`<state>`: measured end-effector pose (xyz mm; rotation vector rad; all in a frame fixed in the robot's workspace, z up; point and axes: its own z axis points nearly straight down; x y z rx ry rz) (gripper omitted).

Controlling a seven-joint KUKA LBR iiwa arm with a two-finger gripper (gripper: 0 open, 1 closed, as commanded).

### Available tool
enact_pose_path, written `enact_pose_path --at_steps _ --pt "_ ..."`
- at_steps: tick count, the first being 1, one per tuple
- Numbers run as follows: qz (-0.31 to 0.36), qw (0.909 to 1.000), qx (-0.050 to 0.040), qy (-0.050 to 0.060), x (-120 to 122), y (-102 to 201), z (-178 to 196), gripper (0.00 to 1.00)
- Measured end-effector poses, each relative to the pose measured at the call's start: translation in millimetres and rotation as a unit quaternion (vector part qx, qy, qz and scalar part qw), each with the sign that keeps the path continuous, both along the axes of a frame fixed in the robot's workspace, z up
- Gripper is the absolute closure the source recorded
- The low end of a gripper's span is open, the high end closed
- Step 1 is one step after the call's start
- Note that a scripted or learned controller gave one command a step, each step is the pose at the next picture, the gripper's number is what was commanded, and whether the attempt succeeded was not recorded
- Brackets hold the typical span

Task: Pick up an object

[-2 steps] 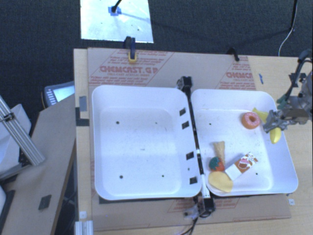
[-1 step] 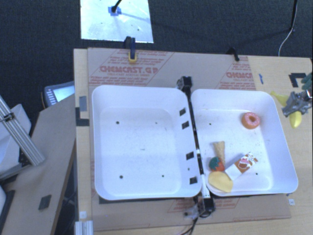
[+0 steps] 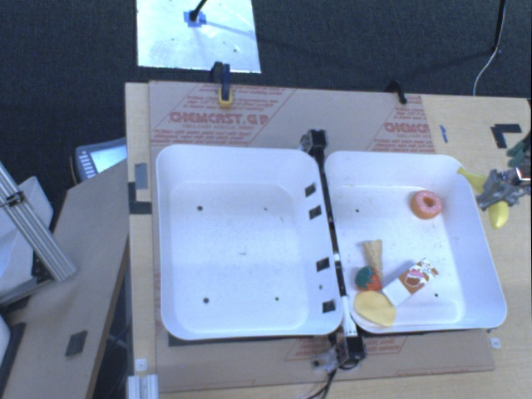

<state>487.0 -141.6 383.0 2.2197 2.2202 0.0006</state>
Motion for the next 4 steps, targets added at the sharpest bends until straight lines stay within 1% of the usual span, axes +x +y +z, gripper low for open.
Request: enact_pose_path --at_steps 1,2,3,4 --pt "0.000 1.0000 0.0001 0.001 0 -18 -35 1.00" --pt "0.001 1.0000 -0.0020 -0.006 0 -31 55 1.00" --pt "0.000 1.0000 0.0013 0.004 -1 -38 -60 1.00" --pt "0.002 1.0000 -0.0017 -0.006 0 -37 41 1.00"
